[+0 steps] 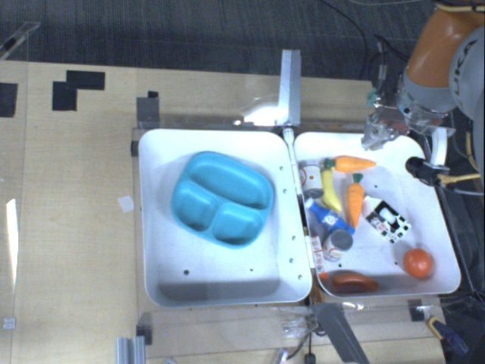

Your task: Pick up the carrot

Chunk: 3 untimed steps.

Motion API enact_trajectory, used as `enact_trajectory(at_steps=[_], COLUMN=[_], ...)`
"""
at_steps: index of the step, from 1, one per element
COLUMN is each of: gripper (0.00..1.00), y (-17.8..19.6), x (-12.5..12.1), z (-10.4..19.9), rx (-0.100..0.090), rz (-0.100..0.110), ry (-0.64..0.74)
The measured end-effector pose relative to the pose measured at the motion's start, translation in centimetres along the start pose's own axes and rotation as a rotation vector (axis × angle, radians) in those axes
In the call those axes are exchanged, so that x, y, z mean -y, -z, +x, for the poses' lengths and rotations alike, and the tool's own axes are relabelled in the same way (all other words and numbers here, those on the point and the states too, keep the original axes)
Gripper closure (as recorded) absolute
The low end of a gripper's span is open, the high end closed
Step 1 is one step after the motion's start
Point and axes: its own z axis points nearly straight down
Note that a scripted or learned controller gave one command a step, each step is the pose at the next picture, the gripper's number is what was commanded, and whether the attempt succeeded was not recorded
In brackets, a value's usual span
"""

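Note:
Two orange carrots lie in the right bin (436, 226). One carrot (355, 163) lies crosswise near the bin's back. The other carrot (355, 202) points toward the front, its green top at the far end. My gripper (377, 136) hangs over the bin's back edge, just behind and to the right of the crosswise carrot and apart from it. Nothing is visibly held. The grey wrist with its orange band rises to the upper right.
Left of the carrots are a yellow banana (331, 191), a blue container (327, 220) and a grey cap (341, 240). A white box with black marks (388, 221), a red-orange ball (417, 263) and a brown-red item (353, 282) lie toward the front. The left bin (163, 268) holds a blue divided plate (222, 198).

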Motion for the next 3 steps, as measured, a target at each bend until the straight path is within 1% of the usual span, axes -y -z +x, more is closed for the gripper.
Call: enact_trajectory(at_steps=[1, 2, 3], gripper=[0.00, 0.00, 0.00], y=[0.0, -7.6, -11.4], x=[0.0, -0.7, 1.2], z=[0.0, 0.6, -4.3], rx=[0.000, -0.004, -0.001], rz=[0.000, 0.003, -0.006], ry=[0.001, 0.217, 0.454])
